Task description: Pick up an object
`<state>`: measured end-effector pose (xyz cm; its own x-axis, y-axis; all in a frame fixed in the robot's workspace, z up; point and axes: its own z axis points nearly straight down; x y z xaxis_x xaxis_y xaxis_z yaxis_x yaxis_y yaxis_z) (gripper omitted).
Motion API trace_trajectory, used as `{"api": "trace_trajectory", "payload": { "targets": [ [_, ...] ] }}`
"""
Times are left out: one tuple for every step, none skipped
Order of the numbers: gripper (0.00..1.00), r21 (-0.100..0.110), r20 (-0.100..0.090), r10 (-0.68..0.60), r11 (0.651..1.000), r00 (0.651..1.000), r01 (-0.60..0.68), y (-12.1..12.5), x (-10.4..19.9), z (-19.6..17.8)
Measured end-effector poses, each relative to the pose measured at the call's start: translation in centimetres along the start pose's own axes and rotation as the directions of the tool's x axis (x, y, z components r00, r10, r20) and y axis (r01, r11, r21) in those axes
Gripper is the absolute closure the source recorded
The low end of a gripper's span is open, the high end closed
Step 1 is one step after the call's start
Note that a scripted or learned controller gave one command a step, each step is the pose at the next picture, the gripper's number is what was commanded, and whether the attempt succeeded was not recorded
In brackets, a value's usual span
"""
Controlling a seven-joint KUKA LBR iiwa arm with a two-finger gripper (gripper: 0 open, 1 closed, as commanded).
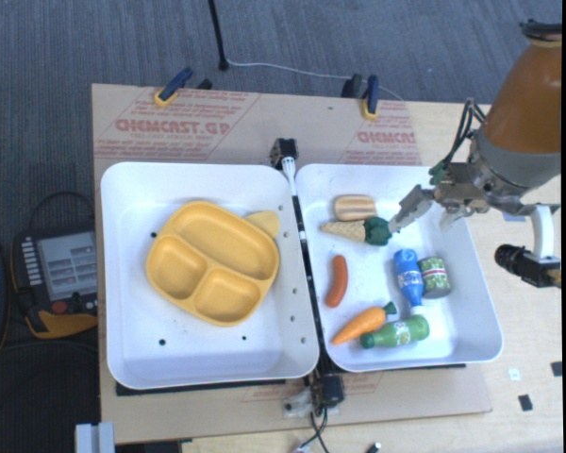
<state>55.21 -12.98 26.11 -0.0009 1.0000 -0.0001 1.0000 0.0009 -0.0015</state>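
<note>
Grey carpet is covering the floor around a brown board bench (264, 111) printed with red lettering, with blue-and-yellow clamps (174, 85) gripping its far edge. A black cable is running down from the top to the bench. A small box with a display (61, 264) is sitting on the floor to the left. Two white bins are lying side by side on the bench. The left bin (137, 347) is holding a yellow divided plate (213, 262), with a pale yellow piece (263, 221) peeking out from its far right rim.

The right bin (476, 328) is holding the toy food: a hot dog bun (354, 206), an ice cream cone (345, 230) with a dark green scoop (376, 229), a red sausage (337, 279), a carrot (362, 324), a green bottle (397, 333), a blue bottle (407, 276) and a small can (435, 276) just beside it.

The arm (528, 92) is reaching in from the right, and the end effector (417, 208) is hanging over the far part of the right bin, its tip just beside the green scoop. Nothing is showing between its fingers; how far they are standing apart is too hard to make out, so cannot tell. Contact with the scoop is also unclear. The arm's upper part is running off the frame.
</note>
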Motion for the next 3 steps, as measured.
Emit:
{"api": "trace_trajectory", "payload": {
  "targets": [
    [0.00,0.001,0.000,0.001,1.000,1.000,-0.001,-2.3,-1.8,9.6],
    [0.00,-0.002,-0.007,-0.004,1.000,1.000,0.004,-1.8,-4.4,16.3],
    [1.00,-0.003,0.001,-0.001,1.000,1.000,0.001,-1.9,-4.8,15.3]
  ]
}}
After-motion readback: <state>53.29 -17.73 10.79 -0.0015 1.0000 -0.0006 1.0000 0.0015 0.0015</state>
